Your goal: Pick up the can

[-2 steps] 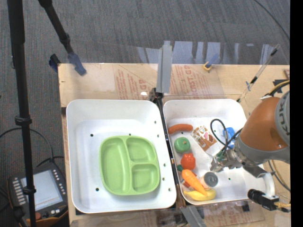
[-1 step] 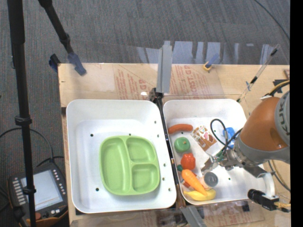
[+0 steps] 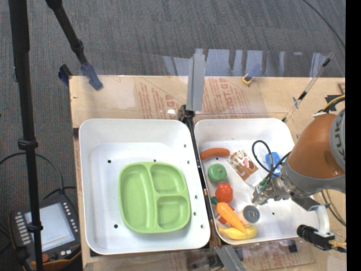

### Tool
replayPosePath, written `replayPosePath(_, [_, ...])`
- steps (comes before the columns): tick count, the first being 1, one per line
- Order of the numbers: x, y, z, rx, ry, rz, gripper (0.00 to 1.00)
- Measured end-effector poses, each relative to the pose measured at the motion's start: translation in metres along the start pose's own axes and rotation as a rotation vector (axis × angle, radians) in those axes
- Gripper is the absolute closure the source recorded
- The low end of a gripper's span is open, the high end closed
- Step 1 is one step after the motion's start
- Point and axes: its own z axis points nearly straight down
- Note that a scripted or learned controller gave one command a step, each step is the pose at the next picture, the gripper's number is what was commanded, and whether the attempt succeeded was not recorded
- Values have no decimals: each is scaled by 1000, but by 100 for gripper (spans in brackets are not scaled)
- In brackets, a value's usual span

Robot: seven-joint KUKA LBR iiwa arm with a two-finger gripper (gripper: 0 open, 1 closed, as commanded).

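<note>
Yellow banana (image 3: pixel 241 234) lies at the near wall of the right bin (image 3: pixel 240 130), closest to the camera. Can (image 3: pixel 251 213) sits just behind it, upright with its round grey top facing up, on the right bin's floor near the front, just right of the carrot (image 3: pixel 231 217). Gripper (image 3: pixel 265 194) is just above and right of the can in view, very close to it; nothing visible between the fingers, can't tell whether they're apart or together, they're blurred against the wrist hardware. Carrot runs diagonally from the red pepper-like item (image 3: pixel 224 192) down toward the banana, touching or nearly touching it. Behind the red one: green round item (image 3: pixel 217 173), then an orange-red sausage (image 3: pixel 215 153) lying crosswise further back. Small printed packet (image 3: pixel 244 165), white and brown, tilted, sits mid-bin just right of the green item. Black cable loop (image 3: pixel 262 151) and a blue fitting (image 3: pixel 272 160) hang off the arm (image 3: pixel 318 151) above the packet's right side. Arm's orange band covers the bin's right wall. Left bin (image 3: pixel 96 151) holds a green three-compartment tray (image 3: pixel 154 196), lying flat, roughly centred. Both bins sit side by side, touching at the middle, on the tabletop (image 3: pixel 135 97).
</note>
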Motion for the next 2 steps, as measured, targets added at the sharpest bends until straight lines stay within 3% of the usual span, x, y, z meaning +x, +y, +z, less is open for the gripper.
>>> replayPosePath(1, [0,0,0,0,0,1,0])
replayPosePath(2, [0,0,0,0,0,1,0])
